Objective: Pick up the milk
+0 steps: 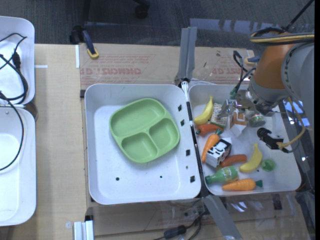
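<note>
The milk [218, 152] is a small white carton with black patches. It lies tilted in the middle of the right bin [292, 176], between an orange carrot [210, 144] and a red sausage-like toy [233, 160]. My gripper [231, 107] hangs low over the far part of that bin, above an orange and white carton [239, 121]. It is well behind the milk and apart from it. The grey arm with its orange band [272, 59] reaches in from the right.
The right bin also holds two yellow bananas [205, 112] [251, 159], a second carrot [240, 185], a green bottle [223, 174] and a small green toy [268, 165]. A green divided plate [145, 129] lies in the left bin [100, 184].
</note>
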Action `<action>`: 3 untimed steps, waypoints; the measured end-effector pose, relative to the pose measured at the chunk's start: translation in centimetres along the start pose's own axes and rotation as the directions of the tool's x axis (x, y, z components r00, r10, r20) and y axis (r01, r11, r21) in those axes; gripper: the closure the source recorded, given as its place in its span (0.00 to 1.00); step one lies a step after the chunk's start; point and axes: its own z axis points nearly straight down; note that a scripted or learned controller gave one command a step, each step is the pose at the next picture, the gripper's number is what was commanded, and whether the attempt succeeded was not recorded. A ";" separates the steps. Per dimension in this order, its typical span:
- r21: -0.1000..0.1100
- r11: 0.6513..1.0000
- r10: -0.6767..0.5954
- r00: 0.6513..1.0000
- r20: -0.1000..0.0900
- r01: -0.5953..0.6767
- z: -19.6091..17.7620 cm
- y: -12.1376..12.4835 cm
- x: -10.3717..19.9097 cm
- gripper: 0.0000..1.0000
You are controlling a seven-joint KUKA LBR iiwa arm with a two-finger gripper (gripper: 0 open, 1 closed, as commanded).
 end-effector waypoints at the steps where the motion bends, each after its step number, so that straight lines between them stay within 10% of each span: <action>1: -0.002 1.000 0.002 1.000 0.000 -0.002 -1.0 0.1 -0.1 1.00; 2: 0.010 0.999 -0.044 0.999 -0.003 0.044 -12.0 3.3 6.9 1.00; 3: 0.013 0.994 -0.106 0.994 -0.004 0.106 -9.3 -1.9 7.2 1.00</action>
